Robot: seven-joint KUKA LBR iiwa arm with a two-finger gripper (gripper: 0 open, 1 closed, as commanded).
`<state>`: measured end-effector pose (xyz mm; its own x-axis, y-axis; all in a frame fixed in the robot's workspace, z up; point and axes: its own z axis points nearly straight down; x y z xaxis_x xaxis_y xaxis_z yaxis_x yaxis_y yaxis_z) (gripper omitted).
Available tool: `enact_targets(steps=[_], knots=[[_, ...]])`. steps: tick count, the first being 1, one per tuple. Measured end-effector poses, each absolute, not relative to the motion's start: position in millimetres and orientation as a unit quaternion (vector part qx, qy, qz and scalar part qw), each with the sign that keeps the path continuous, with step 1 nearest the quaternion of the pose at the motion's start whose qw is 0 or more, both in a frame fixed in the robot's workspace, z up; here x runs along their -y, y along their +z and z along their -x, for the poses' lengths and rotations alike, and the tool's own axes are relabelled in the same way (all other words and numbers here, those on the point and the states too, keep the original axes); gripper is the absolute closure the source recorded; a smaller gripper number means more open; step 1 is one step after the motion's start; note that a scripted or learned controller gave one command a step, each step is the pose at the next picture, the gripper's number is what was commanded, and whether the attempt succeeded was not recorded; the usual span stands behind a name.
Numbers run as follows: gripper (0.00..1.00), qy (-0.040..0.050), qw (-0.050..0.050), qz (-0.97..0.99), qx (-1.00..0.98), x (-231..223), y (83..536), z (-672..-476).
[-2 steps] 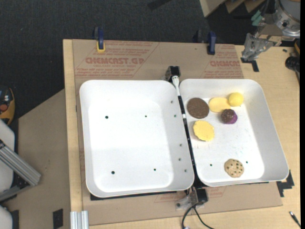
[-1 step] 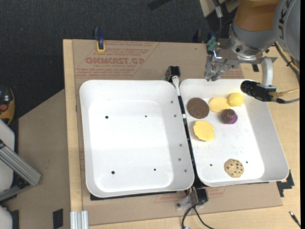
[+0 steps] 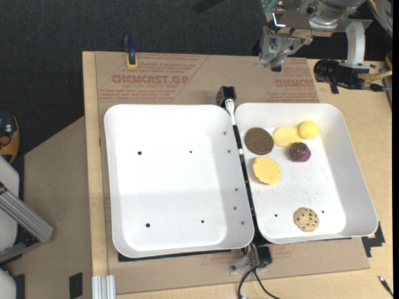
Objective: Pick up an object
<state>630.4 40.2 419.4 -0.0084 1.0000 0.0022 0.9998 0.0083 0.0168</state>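
Note:
The right bin (image 3: 349,167) holds several small food items: a brown round cookie (image 3: 258,141), a pale yellow piece (image 3: 285,136), a yellow ball (image 3: 308,129), a dark purple round piece (image 3: 300,152), a flat yellow disc (image 3: 267,170) and a chocolate-chip cookie (image 3: 306,219) near the front. My gripper (image 3: 274,56) hangs high over the cardboard beyond the right bin's far edge, well apart from all the items, with nothing seen between its fingers.
The left bin (image 3: 124,185) lies beside the right one, joined by a black clamp (image 3: 225,96) at the back and another (image 3: 259,255) at the front. A blue and yellow clamp (image 3: 130,50) grips the cardboard's far edge.

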Motion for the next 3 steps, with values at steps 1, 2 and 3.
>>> enact_targets(steps=[1,2,3], knots=[[1.0,-0.0043,-0.005,-0.704,-0.71,-126.0,282.5,-603.1],[1.0,0.0031,0.003,-0.708,-0.706,-83.1,356.4,-620.1],[1.0,0.0094,0.006,-0.705,-0.709,-127.9,546.6,-610.9]])
